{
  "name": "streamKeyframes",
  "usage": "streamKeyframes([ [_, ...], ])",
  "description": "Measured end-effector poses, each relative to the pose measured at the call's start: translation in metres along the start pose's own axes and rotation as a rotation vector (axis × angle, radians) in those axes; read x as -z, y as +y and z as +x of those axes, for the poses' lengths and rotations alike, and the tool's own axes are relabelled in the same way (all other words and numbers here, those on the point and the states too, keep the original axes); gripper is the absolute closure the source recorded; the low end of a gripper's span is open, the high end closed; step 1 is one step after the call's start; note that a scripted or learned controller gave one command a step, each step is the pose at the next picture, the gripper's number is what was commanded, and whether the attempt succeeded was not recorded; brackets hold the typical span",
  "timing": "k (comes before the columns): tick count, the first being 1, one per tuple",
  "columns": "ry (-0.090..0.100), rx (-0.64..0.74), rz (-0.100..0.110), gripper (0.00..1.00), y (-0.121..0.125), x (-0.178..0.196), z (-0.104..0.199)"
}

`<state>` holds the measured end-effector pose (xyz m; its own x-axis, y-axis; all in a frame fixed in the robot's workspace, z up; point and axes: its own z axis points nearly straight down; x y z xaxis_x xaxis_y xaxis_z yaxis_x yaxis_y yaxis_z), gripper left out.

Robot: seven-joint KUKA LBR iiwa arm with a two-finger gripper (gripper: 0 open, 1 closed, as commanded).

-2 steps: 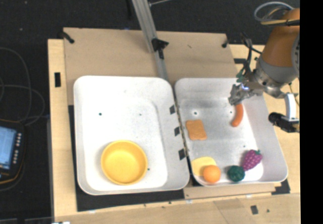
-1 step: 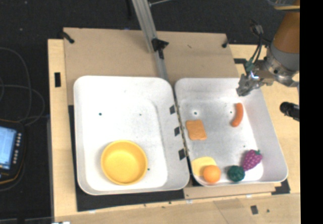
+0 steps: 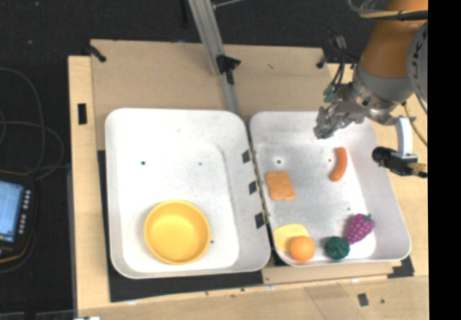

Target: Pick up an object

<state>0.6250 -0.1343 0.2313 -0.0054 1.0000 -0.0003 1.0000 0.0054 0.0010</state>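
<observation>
My gripper hangs over the far part of the right bin, with nothing visible between its fingers. Just in front of it and slightly right lies an orange sausage-shaped toy. A tan toast-like square rests near the bin's left wall. Along the near edge sit a yellow piece, an orange ball, a dark green round toy and a purple grape bunch.
The left bin holds a yellow bowl at its near side. A grey metal pole slants down to the gap between the bins. A black fitting sticks out at the right bin's right rim.
</observation>
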Motion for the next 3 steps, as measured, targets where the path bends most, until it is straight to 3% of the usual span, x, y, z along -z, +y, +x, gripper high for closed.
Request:
streamKeyframes([
  [1,0.002,0.002,-0.002,1.00,0.004,0.013,0.052],
  [3,0.002,0.002,0.000,1.00,0.013,-0.001,0.166],
])
